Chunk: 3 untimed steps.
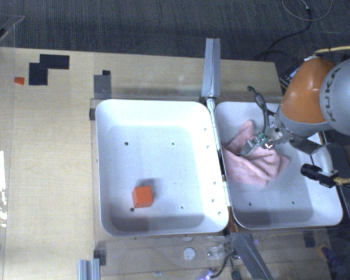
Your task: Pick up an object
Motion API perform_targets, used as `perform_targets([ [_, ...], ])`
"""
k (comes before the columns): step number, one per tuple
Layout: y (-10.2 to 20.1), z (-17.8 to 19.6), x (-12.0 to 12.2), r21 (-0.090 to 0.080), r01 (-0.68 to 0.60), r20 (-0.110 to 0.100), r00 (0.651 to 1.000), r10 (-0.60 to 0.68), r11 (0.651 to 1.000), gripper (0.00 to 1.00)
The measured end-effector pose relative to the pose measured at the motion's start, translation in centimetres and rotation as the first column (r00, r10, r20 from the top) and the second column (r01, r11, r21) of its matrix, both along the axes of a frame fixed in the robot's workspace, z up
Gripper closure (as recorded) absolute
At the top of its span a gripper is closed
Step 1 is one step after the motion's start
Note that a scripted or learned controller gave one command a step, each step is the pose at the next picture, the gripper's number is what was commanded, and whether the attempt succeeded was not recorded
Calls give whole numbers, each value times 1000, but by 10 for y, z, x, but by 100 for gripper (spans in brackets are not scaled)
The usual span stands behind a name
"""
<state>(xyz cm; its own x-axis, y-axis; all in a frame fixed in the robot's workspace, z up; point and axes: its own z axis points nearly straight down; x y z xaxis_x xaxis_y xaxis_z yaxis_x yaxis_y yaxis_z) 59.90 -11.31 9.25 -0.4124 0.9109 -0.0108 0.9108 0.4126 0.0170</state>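
A crumpled pink cloth lies in the right bin, near its left wall. My gripper is down on the cloth's upper right part, at the end of the grey arm with the orange band. An orange block sits in the left bin, toward its lower left, far from the gripper.
A grey metal post stands behind the seam between the two bins. Black markers and a small orange tag lie on the wooden bench at the far left. Cables run along the arm at right.
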Motion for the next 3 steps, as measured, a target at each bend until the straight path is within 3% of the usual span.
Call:
perform_targets([
  [1,2,13,3,1,-1,8,1000,1,1000,100],
  [2,2,13,3,1,-1,8,1000,1,1000,0],
  [3,9,0,5,0,-25,-1,1000,25,1000,0],
])
